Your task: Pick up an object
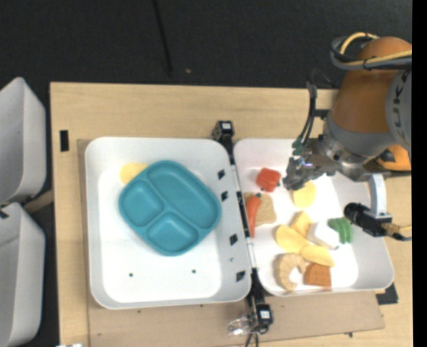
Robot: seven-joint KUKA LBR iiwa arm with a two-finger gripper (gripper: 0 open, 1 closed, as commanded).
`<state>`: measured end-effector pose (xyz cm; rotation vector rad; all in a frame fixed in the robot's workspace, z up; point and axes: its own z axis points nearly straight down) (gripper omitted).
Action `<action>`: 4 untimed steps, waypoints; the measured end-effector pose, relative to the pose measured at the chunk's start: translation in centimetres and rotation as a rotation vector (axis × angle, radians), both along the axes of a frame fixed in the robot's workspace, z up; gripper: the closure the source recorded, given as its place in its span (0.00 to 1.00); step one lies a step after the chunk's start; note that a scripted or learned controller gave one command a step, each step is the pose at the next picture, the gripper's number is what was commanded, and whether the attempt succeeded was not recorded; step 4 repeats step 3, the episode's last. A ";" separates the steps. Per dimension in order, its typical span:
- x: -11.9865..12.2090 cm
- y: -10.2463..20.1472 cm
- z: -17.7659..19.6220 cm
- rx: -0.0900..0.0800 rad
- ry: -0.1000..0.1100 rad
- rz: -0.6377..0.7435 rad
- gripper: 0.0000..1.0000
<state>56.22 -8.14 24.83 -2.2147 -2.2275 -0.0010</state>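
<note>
From my seat I see the pale wooden table (69, 215) carrying two shallow white plastic bins side by side; the left bin (108, 273) holds a teal plastic plate with three compartments (170, 207), lying flat toward the bin's middle, and a small yellow piece (131, 171) shows at the plate's upper left edge, partly tucked beneath it; the right bin (365, 266) holds the loose toy food; the grey arm with its orange band (369, 96) comes in from the right and hangs over the upper part of the right bin; its dark hand (300, 170) sits low over the items, just above a pale yellow rounded piece (304, 194), and I cannot tell how far the hand is open or whether it has hold of anything; a red block-shaped piece (268, 178) lies just left of the hand; below it an orange carrot-shaped piece (252, 212) rests against a tan slice of bread (265, 210) near the bin's left wall; further down lie a yellow wedge-shaped piece (292, 237), a beige and brown round piece (289, 272) and an orange waffle-like square (318, 274) close together; a small green piece (341, 230) lies toward the right, beside a white piece (320, 233).
</note>
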 end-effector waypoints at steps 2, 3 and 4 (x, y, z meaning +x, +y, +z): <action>-0.7 2.6 0.2 -0.001 -0.001 -0.001 1.00; -1.4 3.1 -0.3 -0.002 0.001 -0.002 1.00; -1.4 3.1 -0.3 -0.002 0.001 -0.002 1.00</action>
